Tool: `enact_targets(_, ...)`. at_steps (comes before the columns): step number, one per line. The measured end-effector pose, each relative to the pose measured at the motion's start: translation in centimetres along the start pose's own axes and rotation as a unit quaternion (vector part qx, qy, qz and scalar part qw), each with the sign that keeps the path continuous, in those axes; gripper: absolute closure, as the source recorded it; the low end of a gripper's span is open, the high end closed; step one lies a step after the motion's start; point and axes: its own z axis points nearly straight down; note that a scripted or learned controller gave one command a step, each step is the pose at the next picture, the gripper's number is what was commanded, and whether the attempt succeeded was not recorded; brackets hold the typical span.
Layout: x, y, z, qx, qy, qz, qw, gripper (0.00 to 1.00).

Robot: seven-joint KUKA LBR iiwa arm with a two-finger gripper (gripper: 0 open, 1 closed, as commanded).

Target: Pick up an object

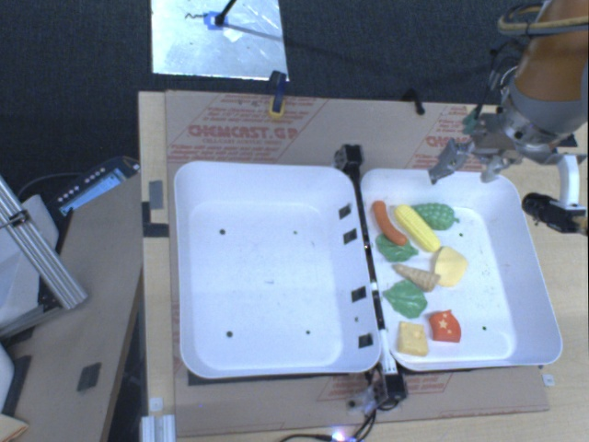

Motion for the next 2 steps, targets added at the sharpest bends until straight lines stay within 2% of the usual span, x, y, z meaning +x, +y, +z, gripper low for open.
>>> enact_targets(1, 1.6, 2.2, 18.4, 0.004, 0.001, -0.002, 1.0000, 0.00)
enact_targets(2, 1.4, 2.7, 16.0, -0.005, -0.001, -0.001, 1.0000, 1.00)
